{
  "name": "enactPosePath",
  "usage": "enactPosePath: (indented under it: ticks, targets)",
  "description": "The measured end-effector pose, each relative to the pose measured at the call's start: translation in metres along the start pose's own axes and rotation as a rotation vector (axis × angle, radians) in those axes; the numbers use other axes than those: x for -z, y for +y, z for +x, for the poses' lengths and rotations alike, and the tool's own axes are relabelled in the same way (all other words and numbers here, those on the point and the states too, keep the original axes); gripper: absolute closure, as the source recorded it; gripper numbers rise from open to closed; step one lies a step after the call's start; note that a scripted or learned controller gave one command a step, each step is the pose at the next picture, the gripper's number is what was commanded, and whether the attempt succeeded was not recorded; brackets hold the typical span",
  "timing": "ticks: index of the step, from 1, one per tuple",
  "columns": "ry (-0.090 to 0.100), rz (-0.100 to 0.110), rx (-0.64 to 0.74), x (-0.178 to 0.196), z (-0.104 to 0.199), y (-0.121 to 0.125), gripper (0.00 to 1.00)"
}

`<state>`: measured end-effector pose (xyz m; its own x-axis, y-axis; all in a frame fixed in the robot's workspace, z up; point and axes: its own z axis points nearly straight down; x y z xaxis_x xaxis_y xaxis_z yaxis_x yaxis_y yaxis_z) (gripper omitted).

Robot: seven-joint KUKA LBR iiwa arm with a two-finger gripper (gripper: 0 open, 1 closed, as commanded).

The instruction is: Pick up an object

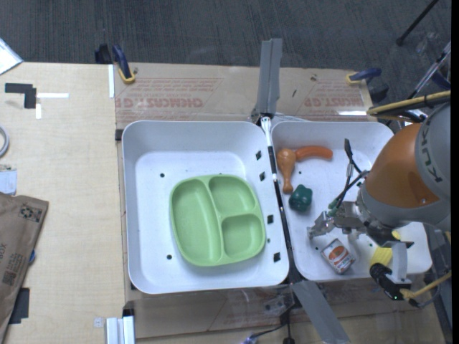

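The arm enters from 3 o'clock, orange wrist band uppermost, with the end effector (320, 228) extended toward 9 o'clock, tilted slightly downward.

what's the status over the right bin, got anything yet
Gripper low in right bin, nothing seen held. Can just beside it. Green pepper and orange toy lie farther off.

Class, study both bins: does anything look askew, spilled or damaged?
Nothing is spilled or broken. The green divided plate sits skewed in the left bin, and a small can lies on its side in the right bin.
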<state>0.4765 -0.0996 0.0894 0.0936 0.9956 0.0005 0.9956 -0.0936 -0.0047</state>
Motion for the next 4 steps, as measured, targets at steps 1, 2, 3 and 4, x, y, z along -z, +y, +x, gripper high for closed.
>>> enactPosePath:
  ticks: [1, 2, 3, 4]
  targets:
    - [0.000, -0.001, -0.023, 0.0002, 0.0013, 0.0002, 0.00]
    - [0.000, 0.000, 0.337, 0.0003, -0.0029, 0.0006, 0.00]
    - [-0.001, -0.001, 0.013, 0.0000, 0.0005, 0.0005, 0.00]
    - [-0.001, -0.001, 0.013, 0.0001, 0.0004, 0.0005, 0.00]
